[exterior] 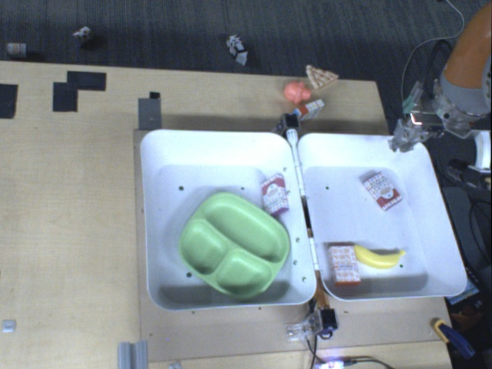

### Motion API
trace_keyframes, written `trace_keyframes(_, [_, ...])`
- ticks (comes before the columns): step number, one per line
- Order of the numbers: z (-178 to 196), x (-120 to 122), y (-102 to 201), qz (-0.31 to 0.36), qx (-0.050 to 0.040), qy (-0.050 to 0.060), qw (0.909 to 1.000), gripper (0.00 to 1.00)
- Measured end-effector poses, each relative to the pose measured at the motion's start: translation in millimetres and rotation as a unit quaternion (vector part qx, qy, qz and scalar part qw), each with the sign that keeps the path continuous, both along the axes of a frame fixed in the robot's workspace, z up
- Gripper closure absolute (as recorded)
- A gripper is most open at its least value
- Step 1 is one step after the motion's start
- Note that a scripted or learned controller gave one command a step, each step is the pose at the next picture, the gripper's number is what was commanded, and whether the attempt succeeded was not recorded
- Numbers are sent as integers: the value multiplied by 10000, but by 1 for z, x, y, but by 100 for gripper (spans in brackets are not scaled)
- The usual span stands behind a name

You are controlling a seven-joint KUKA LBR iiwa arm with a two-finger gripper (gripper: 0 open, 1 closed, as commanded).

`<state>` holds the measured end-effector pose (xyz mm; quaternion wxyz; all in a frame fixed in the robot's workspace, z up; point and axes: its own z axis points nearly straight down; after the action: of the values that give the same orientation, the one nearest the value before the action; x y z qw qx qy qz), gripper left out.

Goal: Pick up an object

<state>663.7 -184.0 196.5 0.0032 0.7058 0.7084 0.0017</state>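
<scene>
My gripper (pixel 401 140) hangs over the far right corner of the right bin (pixel 344 215), beneath the grey wrist with its orange band. Nothing shows in it. In that bin a red-and-white packet (pixel 381 189) lies left of and nearer than the gripper. A yellow banana (pixel 379 257) rests by the near wall, touching a small red-and-orange box (pixel 344 263). The left bin (pixel 175 167) holds a green divided plate (pixel 233 244) and another red-and-white packet (pixel 274 194) by its right wall.
Beyond the bins on the bench lie a pink lump (pixel 297 92), a toy pizza slice (pixel 321 76) and a small bottle (pixel 310 110). Cables and clips sit at the bins' near junction (pixel 315 325). Bare bench stretches to the left.
</scene>
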Motion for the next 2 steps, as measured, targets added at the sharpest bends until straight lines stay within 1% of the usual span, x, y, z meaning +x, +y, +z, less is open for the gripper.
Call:
trace_keyframes(1, [-1, 0, 1, 7, 5, 10, 10000, 0])
trace_keyframes(2, [-104, 5, 9, 12, 12, 29, 10000, 0])
